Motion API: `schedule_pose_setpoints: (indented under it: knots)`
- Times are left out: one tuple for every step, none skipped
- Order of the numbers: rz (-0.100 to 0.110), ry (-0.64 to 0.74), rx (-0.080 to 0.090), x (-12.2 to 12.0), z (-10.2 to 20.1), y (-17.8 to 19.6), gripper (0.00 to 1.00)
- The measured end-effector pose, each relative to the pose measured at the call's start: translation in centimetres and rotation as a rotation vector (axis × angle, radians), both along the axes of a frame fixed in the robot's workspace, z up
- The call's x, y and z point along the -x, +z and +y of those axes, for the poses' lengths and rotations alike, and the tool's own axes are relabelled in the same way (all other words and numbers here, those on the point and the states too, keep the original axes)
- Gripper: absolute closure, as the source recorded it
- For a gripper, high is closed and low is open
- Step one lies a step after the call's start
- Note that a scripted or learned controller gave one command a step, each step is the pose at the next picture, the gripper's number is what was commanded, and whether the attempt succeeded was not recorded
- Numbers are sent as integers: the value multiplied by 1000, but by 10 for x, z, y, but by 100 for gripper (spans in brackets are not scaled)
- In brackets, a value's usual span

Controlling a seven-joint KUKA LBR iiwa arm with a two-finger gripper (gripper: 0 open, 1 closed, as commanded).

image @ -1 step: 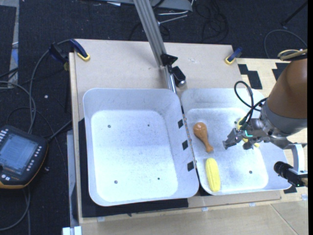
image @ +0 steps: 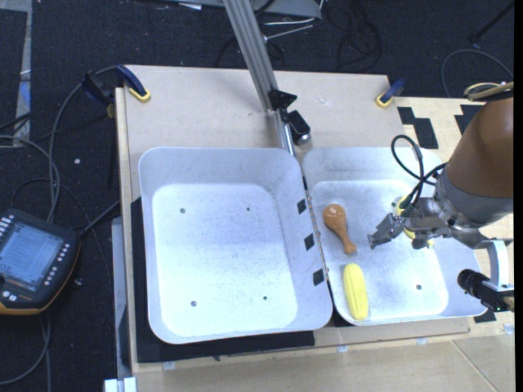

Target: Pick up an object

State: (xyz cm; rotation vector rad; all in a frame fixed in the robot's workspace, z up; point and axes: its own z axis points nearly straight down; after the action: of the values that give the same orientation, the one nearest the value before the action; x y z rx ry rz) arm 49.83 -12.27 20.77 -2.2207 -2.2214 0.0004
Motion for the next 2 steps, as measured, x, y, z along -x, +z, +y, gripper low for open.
schedule_pose_setpoints:
  knots:
    - [5,0,-1,-6,-1,-59,0]
    - [4,0,-1,-5,-1,-112,0]
